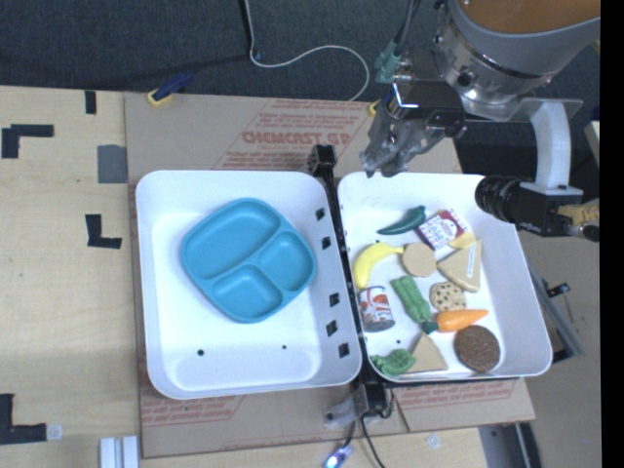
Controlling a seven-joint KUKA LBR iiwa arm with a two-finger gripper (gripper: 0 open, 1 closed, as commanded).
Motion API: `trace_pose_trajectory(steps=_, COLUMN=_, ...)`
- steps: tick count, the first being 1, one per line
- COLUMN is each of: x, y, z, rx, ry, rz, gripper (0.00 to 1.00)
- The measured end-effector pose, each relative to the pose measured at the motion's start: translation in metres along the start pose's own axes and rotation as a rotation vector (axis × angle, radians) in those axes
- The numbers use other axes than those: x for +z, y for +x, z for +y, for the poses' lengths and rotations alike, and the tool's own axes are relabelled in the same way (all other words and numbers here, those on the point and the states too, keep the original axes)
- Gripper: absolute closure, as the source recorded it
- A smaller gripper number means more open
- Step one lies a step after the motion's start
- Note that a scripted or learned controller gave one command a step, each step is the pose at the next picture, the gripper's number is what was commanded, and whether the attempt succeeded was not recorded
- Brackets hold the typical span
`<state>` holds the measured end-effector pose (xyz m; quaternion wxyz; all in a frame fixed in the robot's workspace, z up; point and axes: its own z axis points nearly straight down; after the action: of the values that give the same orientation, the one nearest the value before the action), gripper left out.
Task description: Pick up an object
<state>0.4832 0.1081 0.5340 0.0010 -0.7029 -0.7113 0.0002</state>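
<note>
Brown cookie [478,347] in right bin [522,291]; claw [387,160] above rim, grip state unclear.

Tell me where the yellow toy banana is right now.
The yellow toy banana lies in the right white bin, near its left wall, just left of a tan round biscuit and above a small red-labelled can.

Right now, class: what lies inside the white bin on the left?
The left white bin holds one light-blue plastic divided plate, its three compartments bare. Whatever bin floor lies under the plate is covered, so it cannot be checked.
</note>
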Motion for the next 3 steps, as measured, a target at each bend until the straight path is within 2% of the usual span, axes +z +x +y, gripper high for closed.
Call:
trace_pose_trajectory(steps=2, x=0.0, y=0.071, z=0.001, rx=0.007, ry=0.0, rz=-0.001, gripper=1.0)
trace_pose_trajectory(steps=3, x=0.0, y=0.129, z=0.001, rx=0.004, ry=0.0, rz=0.0, gripper=1.0)
